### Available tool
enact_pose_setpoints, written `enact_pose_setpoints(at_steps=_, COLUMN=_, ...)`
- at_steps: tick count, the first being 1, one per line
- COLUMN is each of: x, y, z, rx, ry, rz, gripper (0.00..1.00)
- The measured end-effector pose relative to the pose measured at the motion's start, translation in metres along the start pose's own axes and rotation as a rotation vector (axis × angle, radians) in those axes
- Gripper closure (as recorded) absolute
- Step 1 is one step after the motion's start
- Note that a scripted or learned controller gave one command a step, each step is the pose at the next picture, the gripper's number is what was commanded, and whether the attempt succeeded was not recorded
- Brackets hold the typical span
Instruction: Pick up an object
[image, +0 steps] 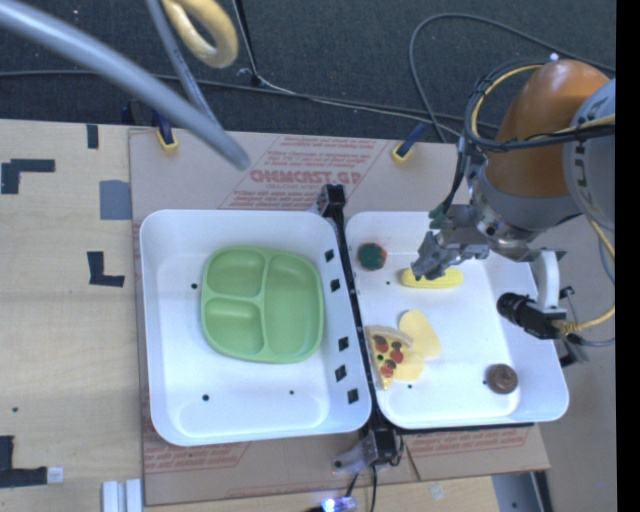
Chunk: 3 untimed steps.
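A: So, where is the end effector (432, 265) at this moment?

B: It is low in the right bin (535, 405), in the upper part of it, and its tip is at the left end of the yellow piece (438, 279). From this slanted view I cannot tell how the end effector is set, and I cannot say that it holds anything.

A: Which way does the yellow piece lie from it?

B: Directly under and slightly to the right. The piece is flat and long, and its long axis runs about left to right across the bin. The tip meets it near one end, not at the middle.

A: Is that important for the coming move?

B: I think yes. If the grasp is at the end, the piece may tilt or slip out when the arm (545, 130) lifts. A grasp across the short side, nearer the middle, looks safer to me.

A: What else is close?

B: A small green ball (372, 255) is just to the left, near but apart. Below, well apart, lie a pale yellow shape (420, 333) and a pizza slice toy (388, 353), touching each other beside the divider. A small brown round thing (501, 378) is near the lower right corner.

A: And the left bin (165, 330)?

B: It carries a green divided plate (264, 303), far from the arm's reach now.
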<state>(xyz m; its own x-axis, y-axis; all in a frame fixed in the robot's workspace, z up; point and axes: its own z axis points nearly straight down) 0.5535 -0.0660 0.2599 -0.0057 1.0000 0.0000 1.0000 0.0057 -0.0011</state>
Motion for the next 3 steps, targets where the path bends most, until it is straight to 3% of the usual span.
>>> enact_pose_setpoints(at_steps=1, x=0.058, y=0.005, z=0.015, rx=0.002, ry=0.000, rz=0.000, gripper=1.00)
enact_pose_setpoints(at_steps=3, x=0.160, y=0.039, z=0.035, rx=0.001, ry=0.000, rz=0.000, gripper=1.00)
